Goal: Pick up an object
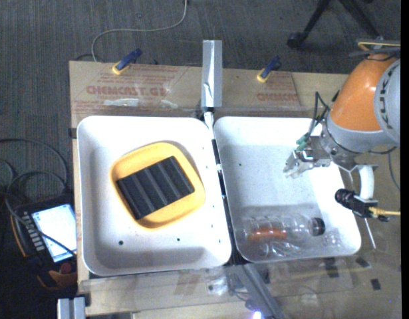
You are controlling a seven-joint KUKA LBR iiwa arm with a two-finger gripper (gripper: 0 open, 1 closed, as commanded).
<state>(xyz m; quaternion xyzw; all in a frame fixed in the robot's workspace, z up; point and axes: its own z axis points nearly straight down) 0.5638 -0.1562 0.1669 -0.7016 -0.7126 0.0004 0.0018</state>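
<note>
I can't tell how my gripper [298,164] is set; nothing shows in it, so the pick looks undone. Below it, well apart, a clear plastic bottle [281,229] lies along the right bin [257,145] floor. Further left, the left bin [98,138] holds a yellow tray [157,185]. Carpet [44,18] lies beyond the bench.
</note>
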